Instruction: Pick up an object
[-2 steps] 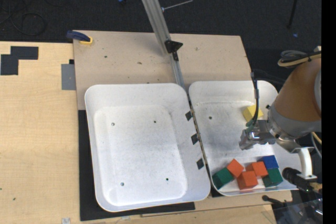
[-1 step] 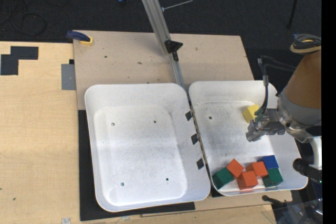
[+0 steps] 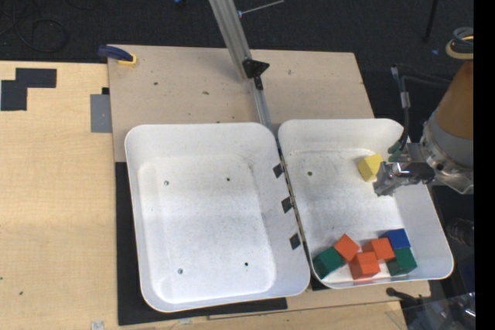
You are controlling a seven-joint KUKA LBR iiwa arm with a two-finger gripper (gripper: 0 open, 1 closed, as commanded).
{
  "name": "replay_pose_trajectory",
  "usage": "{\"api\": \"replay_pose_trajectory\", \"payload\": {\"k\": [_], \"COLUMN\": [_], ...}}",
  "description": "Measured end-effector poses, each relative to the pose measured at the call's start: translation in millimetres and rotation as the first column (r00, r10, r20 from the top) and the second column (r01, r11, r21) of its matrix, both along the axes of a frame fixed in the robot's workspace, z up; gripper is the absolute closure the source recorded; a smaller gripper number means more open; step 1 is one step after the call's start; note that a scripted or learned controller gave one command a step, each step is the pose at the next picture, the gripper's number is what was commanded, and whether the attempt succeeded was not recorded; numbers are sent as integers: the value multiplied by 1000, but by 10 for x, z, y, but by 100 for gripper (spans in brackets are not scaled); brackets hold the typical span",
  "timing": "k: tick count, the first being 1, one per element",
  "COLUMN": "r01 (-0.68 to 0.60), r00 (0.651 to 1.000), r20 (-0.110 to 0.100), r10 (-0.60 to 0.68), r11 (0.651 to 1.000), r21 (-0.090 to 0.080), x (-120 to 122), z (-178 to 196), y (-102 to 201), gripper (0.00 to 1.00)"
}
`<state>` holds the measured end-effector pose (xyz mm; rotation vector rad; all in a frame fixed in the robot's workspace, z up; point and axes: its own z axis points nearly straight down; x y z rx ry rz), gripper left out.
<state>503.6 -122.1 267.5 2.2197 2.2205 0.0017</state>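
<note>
A yellow block [image 3: 369,166] lies in the right bin [image 3: 325,137], towards its far right side. My gripper [image 3: 387,183] hangs low over the bin just right of that block and slightly nearer the camera, close to it or touching it. A cluster of blocks fills the bin's near right corner: a green one [image 3: 329,262], three orange ones [image 3: 346,247] [image 3: 365,265] [image 3: 382,249], a blue one [image 3: 397,238] and another green one [image 3: 403,263].
The left bin [image 3: 147,143] sits beside the right one, with black clips [image 3: 287,204] along the shared rim. A slanted aluminium post [image 3: 228,15] rises behind the bins. The arm's grey body [image 3: 452,131] looms over the right bin's right rim.
</note>
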Motion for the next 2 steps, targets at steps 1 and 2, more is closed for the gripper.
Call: {"api": "replay_pose_trajectory", "payload": {"k": [1,2], "r01": [-4,-5], "r00": [1000,1000], "r20": [-5,-5], "r10": [4,5], "r11": [1000,1000], "r21": [3,2], "x": [173,427], "z": [-117,-211], "y": [520,1069], "gripper": [100,100]}}
